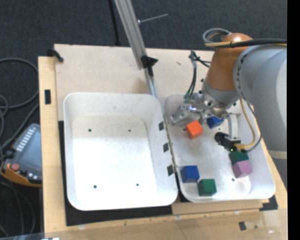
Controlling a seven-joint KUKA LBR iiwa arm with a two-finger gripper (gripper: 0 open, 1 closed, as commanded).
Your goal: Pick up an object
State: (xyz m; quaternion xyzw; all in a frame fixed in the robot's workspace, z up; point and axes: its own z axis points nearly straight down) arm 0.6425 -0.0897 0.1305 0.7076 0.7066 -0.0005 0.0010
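Note:
The right bin (260, 184) holds several small blocks. An orange cube (193, 129) lies near the bin's upper left, and a blue block (215, 121) sits just right of it, partly under the wrist. A blue cube (190, 173) and a green cube (206, 186) rest near the front edge. A purple cube (241, 168) and a dark green block (238, 157) sit at the right. My gripper (192, 113) hangs low over the bin's upper left, directly above the orange cube and very close to it. The wrist hides whether anything is gripped.
The left bin (70, 134) stands beside the right one, sharing a raised middle wall (167, 144). A slanted aluminium post (135, 34) rises behind the bins. Cables (240, 134) trail from the wrist over the right bin. A pendant (25, 154) lies off the bench's left.

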